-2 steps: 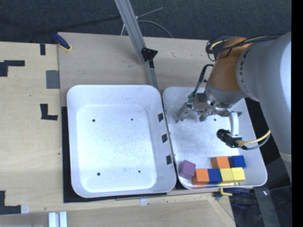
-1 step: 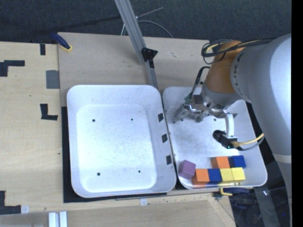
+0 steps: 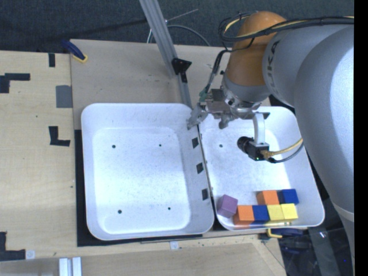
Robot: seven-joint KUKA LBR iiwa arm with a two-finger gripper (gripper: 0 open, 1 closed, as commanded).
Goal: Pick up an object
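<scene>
At the far left, the pale wooden desk (image 3: 34, 171) carries a few black tape marks and a grey square patch, with a small blue and yellow clip (image 3: 75, 50) near its back edge. Next comes the left shallow white plastic bin (image 3: 95, 119), sitting on a dark mat, its floor showing four small dark dots. A slanted grey metal pole (image 3: 161, 33) runs down from the top of the view to the wall where the two bins meet.

The right shallow white plastic bin (image 3: 307, 171) holds a cluster of small blocks along its near edge. Leftmost is a purple cube (image 3: 228, 204), slightly tilted and just beside an orange block (image 3: 245, 213). Then a blue block (image 3: 260, 212), a yellow block (image 3: 276, 212) and a second yellow block (image 3: 289, 210) stand in a row, touching. Behind them sit a second orange block (image 3: 267, 197) and a second blue block (image 3: 288, 196).

The grey arm with its orange band reaches in from the right, and its gripper (image 3: 221, 117) hangs over the far left corner of the right bin, well apart from the blocks. Whether the fingers are apart or together cannot be told from this angle; nothing is seen between them.
</scene>
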